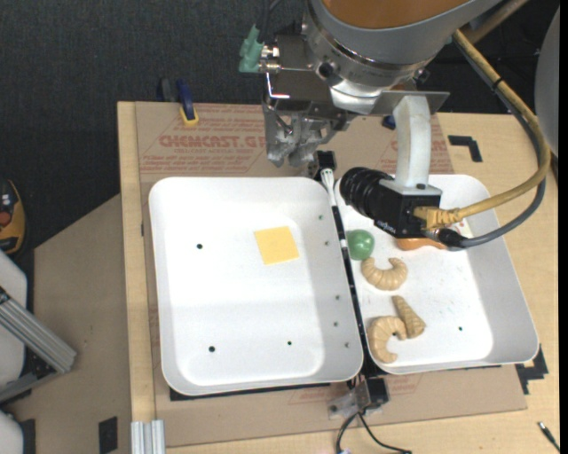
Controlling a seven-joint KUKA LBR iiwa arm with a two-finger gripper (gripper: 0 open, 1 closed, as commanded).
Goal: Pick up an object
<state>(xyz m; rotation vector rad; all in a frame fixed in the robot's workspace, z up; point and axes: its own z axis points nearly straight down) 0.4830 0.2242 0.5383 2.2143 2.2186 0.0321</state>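
Note:
A flat yellow square [276, 245] lies in the left bin [177, 266], a little right of its middle. The right bin [497, 301] holds a small green ball [359, 243] by the divider, a tan curled piece [384, 273] below it, and another tan piece [395, 329] nearer the front. An orange object [415, 240] peeks out from under a black cylinder [380, 202] on the arm. My gripper [297, 146] hangs over the far edge of the left bin, above the cardboard, with nothing visibly held.
The grey arm with its orange band [390, 18] fills the top centre. A yellow hose [510, 199] loops over the right bin's far side. A blue and yellow clamp [185, 102] sits on the cardboard at the back left.

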